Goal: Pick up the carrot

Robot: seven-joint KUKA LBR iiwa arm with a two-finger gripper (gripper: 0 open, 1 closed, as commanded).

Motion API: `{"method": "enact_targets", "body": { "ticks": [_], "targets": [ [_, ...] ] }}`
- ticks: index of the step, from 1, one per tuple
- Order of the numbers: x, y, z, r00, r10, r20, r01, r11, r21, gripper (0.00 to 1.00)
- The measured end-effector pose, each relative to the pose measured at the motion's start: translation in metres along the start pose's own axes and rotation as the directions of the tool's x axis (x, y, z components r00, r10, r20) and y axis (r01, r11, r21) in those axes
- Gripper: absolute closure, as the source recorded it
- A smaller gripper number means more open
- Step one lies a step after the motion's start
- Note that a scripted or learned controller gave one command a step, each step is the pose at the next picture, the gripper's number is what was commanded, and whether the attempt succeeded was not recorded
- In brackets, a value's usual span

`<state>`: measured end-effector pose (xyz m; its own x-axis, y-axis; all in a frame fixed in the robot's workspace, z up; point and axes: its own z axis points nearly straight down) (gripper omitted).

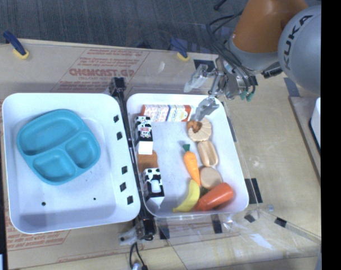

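On the far left stands the left bin (pixel 13 167), and in it lies a blue divided plate (pixel 58 145) with three compartments, a little toward the far side of the bin. Between the two bins runs a row of black clips (pixel 123 151).

Then comes the right bin (pixel 237 156). Along its left wall I see a line of small things: a black-and-white carton (pixel 144 128), a white block (pixel 145 148), a brown block (pixel 148 161) and a second black-and-white carton (pixel 153 183). At the far wall lies an orange-and-white box (pixel 166 112) on its side.

The carrot (pixel 191 165) lies near the middle of the right bin, with its green top pointing to the far side and its orange tip toward the near side. Its lower end touches a yellow banana (pixel 188 198), and beside the banana lies a red-orange pepper (pixel 218 196). To the right of the carrot are a bread roll (pixel 207 153) and a round beige piece (pixel 210 177); above them lies a round brown cookie-like piece (pixel 199 129).

My pincer (pixel 203 110) hangs at the far right corner of the right bin, just over that cookie-like piece. The carrot is apart from my pincer, toward the near side and slightly left. I cannot tell whether my pincer is spread or pressed together, and nothing is seen held in it. My arm (pixel 271 21) comes from the upper right.
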<state>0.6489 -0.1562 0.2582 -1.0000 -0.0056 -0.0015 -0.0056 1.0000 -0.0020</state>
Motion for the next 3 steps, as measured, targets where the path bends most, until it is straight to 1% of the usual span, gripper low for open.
{"method": "enact_targets", "body": {
  "ticks": [1,2,3],
  "targets": [
    [0.036,-0.031,0.147,0.999,-0.032,-0.012,0.031,0.999,-0.006,0.0],
    [0.111,0.003,0.168,0.992,-0.126,-0.006,0.126,0.992,-0.005,0.0],
    [0.107,0.005,0.156,0.991,-0.134,0.0,0.134,0.991,-0.003,1.0]
  ]
}}
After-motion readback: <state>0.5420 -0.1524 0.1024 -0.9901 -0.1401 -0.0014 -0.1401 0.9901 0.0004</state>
